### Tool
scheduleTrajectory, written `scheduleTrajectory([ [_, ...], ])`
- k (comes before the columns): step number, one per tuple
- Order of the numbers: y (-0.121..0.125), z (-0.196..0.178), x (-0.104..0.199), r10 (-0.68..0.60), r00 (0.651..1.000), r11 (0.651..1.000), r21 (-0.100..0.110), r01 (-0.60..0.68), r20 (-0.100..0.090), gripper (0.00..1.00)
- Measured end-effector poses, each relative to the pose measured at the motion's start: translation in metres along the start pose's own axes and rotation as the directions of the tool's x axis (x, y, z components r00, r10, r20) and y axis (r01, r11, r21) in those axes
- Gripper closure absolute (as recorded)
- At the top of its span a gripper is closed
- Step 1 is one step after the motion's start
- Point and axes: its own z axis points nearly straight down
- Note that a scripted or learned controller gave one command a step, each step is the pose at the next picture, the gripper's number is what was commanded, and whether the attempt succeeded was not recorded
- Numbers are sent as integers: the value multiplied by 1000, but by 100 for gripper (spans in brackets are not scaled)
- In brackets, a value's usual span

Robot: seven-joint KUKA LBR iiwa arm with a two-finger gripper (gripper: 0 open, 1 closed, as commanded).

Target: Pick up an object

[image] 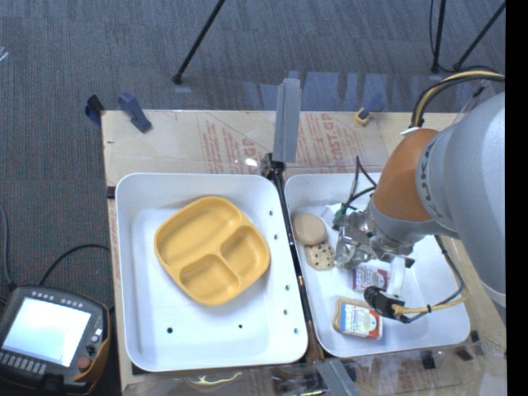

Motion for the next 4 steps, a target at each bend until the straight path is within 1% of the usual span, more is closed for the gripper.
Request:
scheduleTrajectory([
  [1, -53, -1, -70, 181, 984, 984, -3, -181, -1, 100],
  [2, -77, 0, -43, 474, 881, 881, -1, -474, -3, 100],
  [3, -74, 0, -55, 764, 645, 645, 0, -764, -2, 100],
  [4, -80, 0, -37, 856, 517, 517, 0, -856, -3, 100],
])
